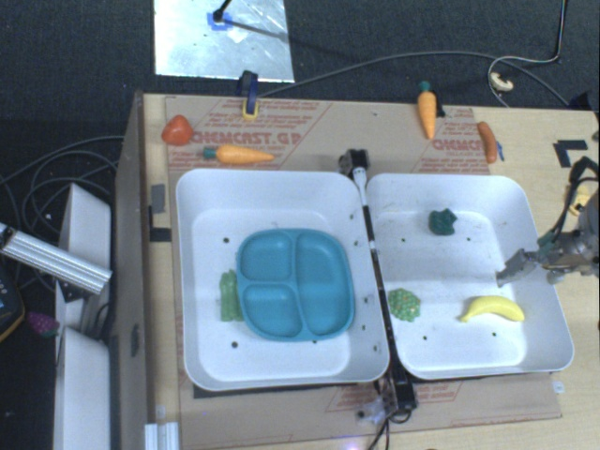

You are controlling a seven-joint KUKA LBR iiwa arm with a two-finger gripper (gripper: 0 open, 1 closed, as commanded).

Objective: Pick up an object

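Two shallow white bins sit side by side on a pale wooden bench (309, 129) printed with red lettering; the left bin (202, 251) holds a blue divided plate (295, 284) with a light green piece (228, 296) lying against its left edge; the right bin (525, 345) holds a yellow banana (493, 309) near its right side, a dark green toy (442, 220) toward the back, and a speckled green round piece (404, 304) close to the divider between the bins; the gripper (516, 268) reaches in from the right over the right bin's rim, its tip just above the banana in the picture and apart from it, with nothing seen between its fingers, though whether they are spread or pressed together I cannot tell; on the bench behind the bins lie an orange carrot (244, 156), a red-orange tomato (177, 130), a second carrot (427, 112) standing lengthwise, and a small orange-red piece (487, 142); a blue and yellow clamp (249, 92) grips the back edge; beyond the bench the floor is dark carpet (66, 54) bearing a shiny metal sheet (223, 26), and black cables (47, 176) trail at the left beside a silver rail (52, 259).
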